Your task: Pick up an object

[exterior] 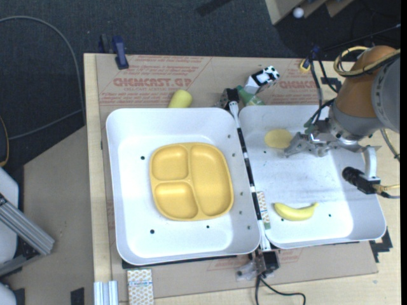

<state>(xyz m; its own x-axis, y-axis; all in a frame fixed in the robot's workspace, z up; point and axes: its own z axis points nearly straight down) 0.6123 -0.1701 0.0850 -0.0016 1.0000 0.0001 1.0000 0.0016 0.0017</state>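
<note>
The bench carries two shallow white bins side by side: the left bin (pixel 127 189) holds a yellow divided plate (pixel 191 180) lying flat near its middle, and the right bin (pixel 356 224) holds the loose pieces a grasp could go for. A banana (pixel 294 211) lies on its side near that bin's front edge, well apart from the arm, and a small yellow disc (pixel 277 138) rests flat near the back left corner. The gripper (pixel 305 145) is low over the right bin floor, its metal tip just beside the disc on the disc's right, which suggests the disc is the piece being tried for and not the banana. Whether the hand is spread or closed cannot be told from this slanted view, and nothing can be seen caught in it, so the disc counts as lying free. Outside the bins, a yellow cylinder (pixel 180 98) sits on the cardboard behind the left bin, out of play
</note>
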